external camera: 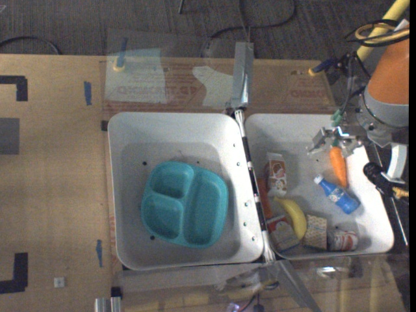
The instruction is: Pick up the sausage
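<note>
The jaws are hanging over the upper end of the carrot [338,166] in the right bin [383,229]; how wide they are standing I cannot tell. The sausage [261,200], the reddish strip, is lying along that bin's left wall, well apart. A good grasp is likely calling for crossing over, straddling its narrow width, and avoiding the carton [277,174].

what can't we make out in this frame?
- Sausage: nothing in the right bin reads clearly as one; a reddish strip by the divider is too small to identify.
- Gripper: blurred over the carrot; finger state unclear.
- Arm: cut off by the right edge.
- Items beside the banana: overlapping, too blurred to name.
</note>
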Controlling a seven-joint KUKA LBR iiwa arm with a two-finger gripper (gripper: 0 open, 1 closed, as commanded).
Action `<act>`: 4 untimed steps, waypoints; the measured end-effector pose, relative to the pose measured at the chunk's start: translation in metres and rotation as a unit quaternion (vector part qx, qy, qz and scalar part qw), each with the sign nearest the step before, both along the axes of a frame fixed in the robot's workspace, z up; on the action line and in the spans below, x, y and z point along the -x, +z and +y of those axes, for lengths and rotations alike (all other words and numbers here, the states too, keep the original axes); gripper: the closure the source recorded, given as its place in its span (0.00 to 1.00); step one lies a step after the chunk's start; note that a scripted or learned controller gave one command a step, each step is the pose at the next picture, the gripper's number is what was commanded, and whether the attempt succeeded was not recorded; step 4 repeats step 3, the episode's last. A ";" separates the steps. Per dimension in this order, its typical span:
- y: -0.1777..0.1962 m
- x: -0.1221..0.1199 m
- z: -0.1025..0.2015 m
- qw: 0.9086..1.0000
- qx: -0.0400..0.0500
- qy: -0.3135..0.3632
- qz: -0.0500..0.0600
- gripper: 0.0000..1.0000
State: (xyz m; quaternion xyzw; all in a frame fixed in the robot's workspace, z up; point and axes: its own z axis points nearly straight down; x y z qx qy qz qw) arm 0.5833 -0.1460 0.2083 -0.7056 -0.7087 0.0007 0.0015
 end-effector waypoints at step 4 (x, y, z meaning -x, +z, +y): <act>-0.043 0.012 -0.041 0.998 0.001 -0.057 -0.002 1.00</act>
